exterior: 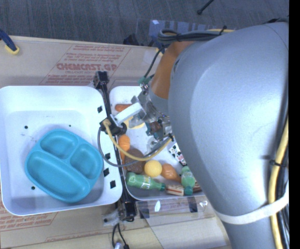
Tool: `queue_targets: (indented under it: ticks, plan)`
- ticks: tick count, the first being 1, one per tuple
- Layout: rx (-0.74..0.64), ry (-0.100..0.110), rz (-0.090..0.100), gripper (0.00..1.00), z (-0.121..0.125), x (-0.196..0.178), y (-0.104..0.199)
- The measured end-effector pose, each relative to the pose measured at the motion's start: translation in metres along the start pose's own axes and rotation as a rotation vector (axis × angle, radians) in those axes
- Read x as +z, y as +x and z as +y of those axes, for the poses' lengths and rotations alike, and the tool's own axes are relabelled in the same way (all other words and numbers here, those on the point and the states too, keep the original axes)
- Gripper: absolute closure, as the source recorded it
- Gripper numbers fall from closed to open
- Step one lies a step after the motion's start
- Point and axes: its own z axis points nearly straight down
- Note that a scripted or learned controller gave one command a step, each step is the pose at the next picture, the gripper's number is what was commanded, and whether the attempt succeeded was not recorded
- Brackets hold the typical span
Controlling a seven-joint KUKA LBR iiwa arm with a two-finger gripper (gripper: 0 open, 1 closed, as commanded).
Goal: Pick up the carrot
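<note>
So the gripper (148, 119) is hanging low over the top half of the right bin (119, 93), and honestly I can't tell from where I'm standing what it's doing, since the wrist hardware and a loop of yellow cable (119, 145) are getting in the way. Nothing is visibly sitting in it, so I'm not calling this a grab. The carrot is the tricky bit: I'm guessing it's the small orange piece (122, 108) poking out just left of the tool near the bin's upper wall, but there's another orange lump (124, 141) a bit lower down, so I'm not betting on either. Below that, things are piling up: a yellow ball (153, 168), a green bottle (143, 181), brownish stuff all touching. I'm thinking the risks are closing on the wrong orange thing, pinching the carrot against the wall so it skids away, or dragging that cable through the pile. The left bin (4, 139) is just holding the blue divided plate (62, 165), well apart from all this.
</note>
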Motion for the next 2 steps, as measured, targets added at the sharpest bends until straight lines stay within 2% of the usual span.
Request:
queue_targets:
  ticks: [2]
  plan:
    - [0.0,0.0,0.0,0.0,0.0,0.0,0.0]
